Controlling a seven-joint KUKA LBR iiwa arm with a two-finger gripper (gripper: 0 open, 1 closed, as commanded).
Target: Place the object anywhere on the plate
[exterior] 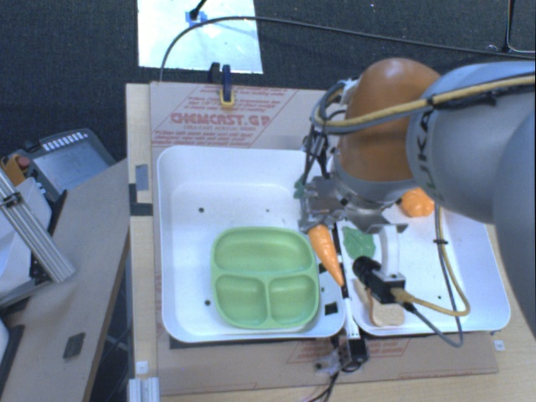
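The green three-compartment plate (pixel 264 275) lies in the left bin (pixel 188 224), toward its front right. An orange carrot (pixel 326 254) hangs tilted just past the plate's right edge, over the divide between the two bins, its thick end up. My gripper (pixel 317 222) is right above it, under the orange wrist, shut on the carrot's thick end. The carrot's tip points down and to the right, clear of the plate.
The right bin (pixel 481 308) holds an orange round object (pixel 416 202) at the back, a green leafy piece (pixel 360 243) and a tan bread-like piece (pixel 383 310) near the front. The arm covers much of that bin. A cardboard sheet (pixel 226 111) lies behind the bins.
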